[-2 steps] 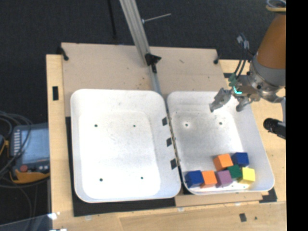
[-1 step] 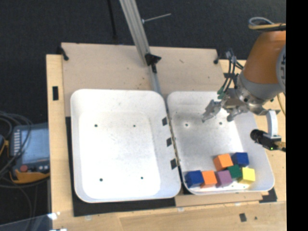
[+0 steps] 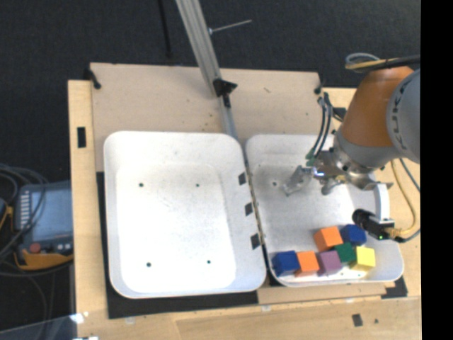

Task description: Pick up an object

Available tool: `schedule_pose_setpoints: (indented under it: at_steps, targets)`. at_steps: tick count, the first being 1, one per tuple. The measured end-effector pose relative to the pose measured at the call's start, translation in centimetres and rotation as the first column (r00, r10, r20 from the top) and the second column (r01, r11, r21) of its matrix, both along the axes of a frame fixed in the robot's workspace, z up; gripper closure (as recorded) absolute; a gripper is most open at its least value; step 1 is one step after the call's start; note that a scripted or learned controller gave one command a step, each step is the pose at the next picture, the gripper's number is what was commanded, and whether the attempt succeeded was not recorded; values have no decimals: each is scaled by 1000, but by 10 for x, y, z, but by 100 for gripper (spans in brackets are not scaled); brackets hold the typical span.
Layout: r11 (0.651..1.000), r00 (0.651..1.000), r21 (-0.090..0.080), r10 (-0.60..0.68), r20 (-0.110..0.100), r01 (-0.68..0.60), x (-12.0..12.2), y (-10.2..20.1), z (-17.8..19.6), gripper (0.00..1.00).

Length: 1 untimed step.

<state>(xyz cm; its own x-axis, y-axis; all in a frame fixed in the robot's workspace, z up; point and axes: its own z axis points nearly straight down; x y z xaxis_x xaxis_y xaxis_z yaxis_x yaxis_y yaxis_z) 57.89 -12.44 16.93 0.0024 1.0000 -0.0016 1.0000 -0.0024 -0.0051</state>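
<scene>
In the camera view, the desk [image 3: 283,83] carries two shallow white bins side by side. The left bin [image 3: 177,211] fills the middle and left of the frame. The right bin [image 3: 283,225] sits just beside it, toward the right of the frame.

The grey arm [image 3: 375,129], with its orange band, enters from the right edge and reaches over the upper part of the right bin. Its hand [image 3: 296,183] hangs above the bin's floor near the bin's upper middle, pointing toward the left of the frame. How far the hand is open I cannot tell, since it is small and blurred against the white floor; nothing shows between its tips.

The blocks lie clustered in the lower right corner of the right bin, well apart from the hand. Along the bin's lower rim, from left to right, sit a blue block [image 3: 285,262], an orange block [image 3: 308,261], a purple block [image 3: 330,262], a green block [image 3: 346,253] and a yellow block [image 3: 365,258]. Just above them lie a second orange block [image 3: 328,237] and a second blue block [image 3: 352,234].

A slanted metal pole [image 3: 198,34] crosses the upper middle of the frame. A small control pendant [image 3: 42,222] lies at the left edge.
</scene>
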Motion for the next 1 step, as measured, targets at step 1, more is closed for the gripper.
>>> schedule_pose_setpoints:
  at_steps: [1]
  targets:
    - [1000,1000,0,0,1,0,-4,-1,-43,0]
